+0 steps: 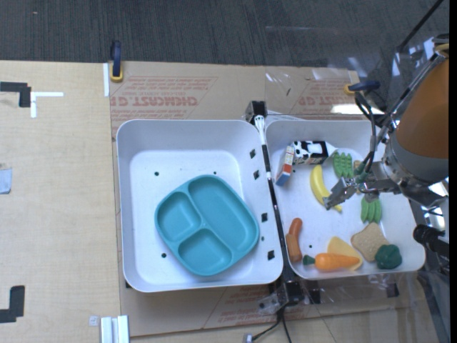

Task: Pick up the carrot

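Carrot (336, 261) at lower edge of right bin (325, 220), lower right of frame, between hot dog (293, 239) and broccoli (389, 256), below cheese wedge (343, 247). Gripper (337, 197) above it near banana (318, 184), gripping nothing; finger state unclear. Teal plate (207, 224) in left bin (136, 191).
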`<state>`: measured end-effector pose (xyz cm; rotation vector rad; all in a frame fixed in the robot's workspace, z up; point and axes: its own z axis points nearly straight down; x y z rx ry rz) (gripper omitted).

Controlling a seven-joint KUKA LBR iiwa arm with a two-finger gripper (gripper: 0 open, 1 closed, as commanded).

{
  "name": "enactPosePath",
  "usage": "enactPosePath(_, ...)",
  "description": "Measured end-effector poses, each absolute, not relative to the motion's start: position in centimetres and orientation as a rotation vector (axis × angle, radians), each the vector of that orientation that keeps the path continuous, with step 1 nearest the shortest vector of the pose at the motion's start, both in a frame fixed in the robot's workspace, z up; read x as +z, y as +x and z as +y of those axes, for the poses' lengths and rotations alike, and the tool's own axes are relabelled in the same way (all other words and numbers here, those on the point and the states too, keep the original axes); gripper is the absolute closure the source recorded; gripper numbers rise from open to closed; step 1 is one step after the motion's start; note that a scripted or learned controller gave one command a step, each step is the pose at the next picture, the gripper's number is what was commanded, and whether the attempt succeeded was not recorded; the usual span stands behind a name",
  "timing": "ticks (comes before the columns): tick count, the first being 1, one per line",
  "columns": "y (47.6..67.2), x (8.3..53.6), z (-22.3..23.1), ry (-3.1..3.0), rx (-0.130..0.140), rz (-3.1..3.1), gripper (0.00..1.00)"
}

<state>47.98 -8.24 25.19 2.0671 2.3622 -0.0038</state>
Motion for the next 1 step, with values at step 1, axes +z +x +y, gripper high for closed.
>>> enactPosePath(1,47.74,12.69,-13.29,2.054,-0.004,2.38,0.0)
